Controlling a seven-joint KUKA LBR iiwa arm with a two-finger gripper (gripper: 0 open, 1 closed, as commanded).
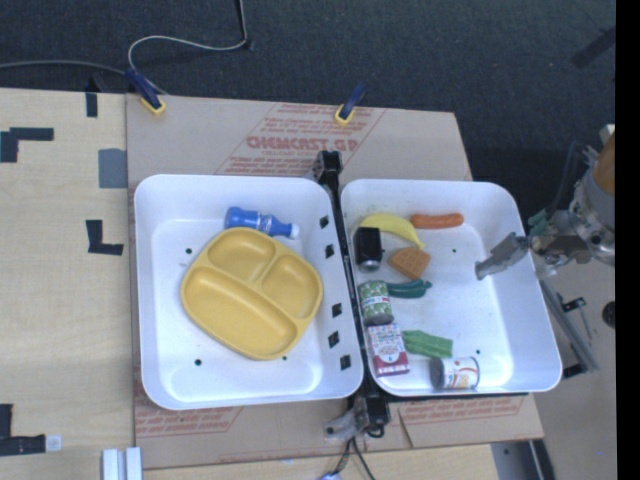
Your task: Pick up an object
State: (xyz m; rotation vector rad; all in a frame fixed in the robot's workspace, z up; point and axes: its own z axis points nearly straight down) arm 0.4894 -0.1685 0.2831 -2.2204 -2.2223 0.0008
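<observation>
Camera view: the gripper (497, 258) hangs over the right edge of the right bin (520, 298), nothing between its fingers; whether they are released or clenched cannot be told. The objects lie along that bin's left side: banana (392, 227), orange carrot (437, 221), black can (369, 247), green can (375, 301). The left bin (160, 268) holds a yellow divided plate (252, 291) and, far of it, a blue bottle (258, 222).
</observation>
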